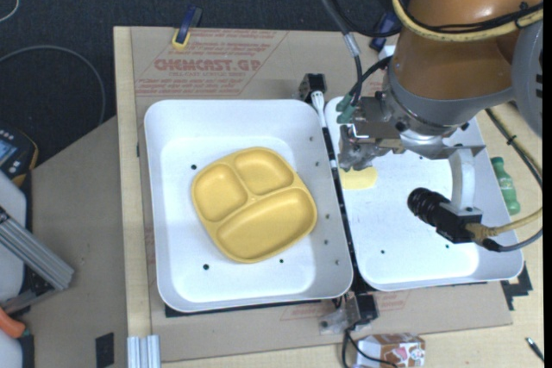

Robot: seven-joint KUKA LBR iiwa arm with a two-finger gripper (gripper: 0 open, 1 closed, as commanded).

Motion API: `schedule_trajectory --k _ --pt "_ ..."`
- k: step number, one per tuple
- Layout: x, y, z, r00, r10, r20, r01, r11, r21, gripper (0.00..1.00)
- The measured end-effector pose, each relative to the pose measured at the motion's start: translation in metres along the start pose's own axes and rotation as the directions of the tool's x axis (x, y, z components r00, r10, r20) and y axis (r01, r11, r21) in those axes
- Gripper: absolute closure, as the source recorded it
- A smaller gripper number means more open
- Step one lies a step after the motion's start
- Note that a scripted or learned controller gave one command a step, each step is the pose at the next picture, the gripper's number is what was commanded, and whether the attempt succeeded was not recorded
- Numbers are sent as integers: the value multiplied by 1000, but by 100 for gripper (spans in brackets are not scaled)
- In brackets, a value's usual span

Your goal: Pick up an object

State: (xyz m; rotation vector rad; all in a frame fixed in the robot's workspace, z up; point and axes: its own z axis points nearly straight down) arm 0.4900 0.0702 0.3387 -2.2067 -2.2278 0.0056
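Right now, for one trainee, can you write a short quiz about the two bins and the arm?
1. True or false: the yellow tray lies in the right bin.
2. Which item lies by the right bin's right wall? A) green item B) red cup
3. Fill in: the gripper is above a small pale ______ piece.

Key: 1 false, it lies in the left bin. 2 A. 3 yellow.

Robotics lab: white bins (164, 211) on cardboard-topped bench (216, 56), loose cables (52, 56).
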Motion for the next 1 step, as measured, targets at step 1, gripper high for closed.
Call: schedule_trajectory --k 1 --pt "34 -11 -43 1000 4 -1 -4 1000 -12 100"
